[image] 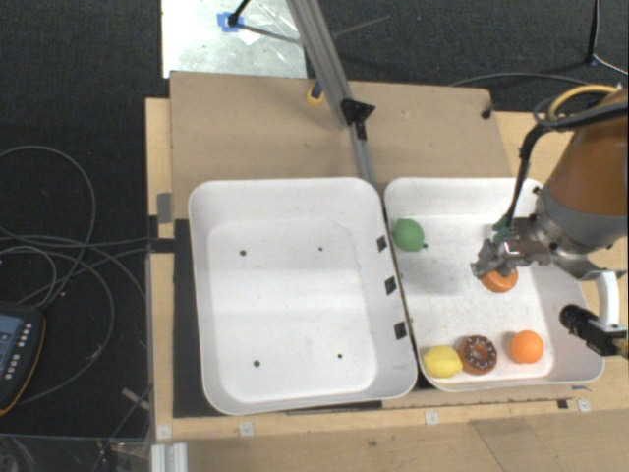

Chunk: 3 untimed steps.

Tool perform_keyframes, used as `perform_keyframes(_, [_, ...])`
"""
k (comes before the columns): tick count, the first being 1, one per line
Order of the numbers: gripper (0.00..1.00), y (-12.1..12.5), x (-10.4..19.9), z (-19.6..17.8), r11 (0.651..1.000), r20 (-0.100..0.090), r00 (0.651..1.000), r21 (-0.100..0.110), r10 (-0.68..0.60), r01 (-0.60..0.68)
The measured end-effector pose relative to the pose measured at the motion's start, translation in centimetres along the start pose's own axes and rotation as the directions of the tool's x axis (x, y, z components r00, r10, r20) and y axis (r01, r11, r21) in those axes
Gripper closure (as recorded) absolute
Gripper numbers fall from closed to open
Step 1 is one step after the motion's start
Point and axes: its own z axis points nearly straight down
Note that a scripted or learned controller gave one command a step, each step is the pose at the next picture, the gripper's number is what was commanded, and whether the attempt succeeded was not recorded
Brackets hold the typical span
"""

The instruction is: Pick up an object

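Observation:
My gripper [498, 262] hangs over the right bin [454, 188], in its right half. Directly beneath it lies a small orange object [500, 282], partly covered by the gripper, and I cannot tell whether the two touch. A green ball [408, 234] rests near the bin's left wall. Along the front of the bin sit a yellow lemon [442, 362], a brown doughnut [479, 354] and an orange ball [528, 346].
The left bin [285, 293] stands beside the right one, joined by black clips along the shared edge. A grey pole [324, 47] slants in from the top to the bins' back edge. Cables lie on the floor at left.

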Motion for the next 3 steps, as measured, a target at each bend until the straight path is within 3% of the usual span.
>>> perform_keyframes(2, [1.0,4.8,9.8,-0.2,1.0,-0.001,1.0,0.0,0.0,0.0])
perform_keyframes(3, [1.0,5.6,15.8,-1.2,1.0,-0.002,1.0,0.001,-0.001,0.001])
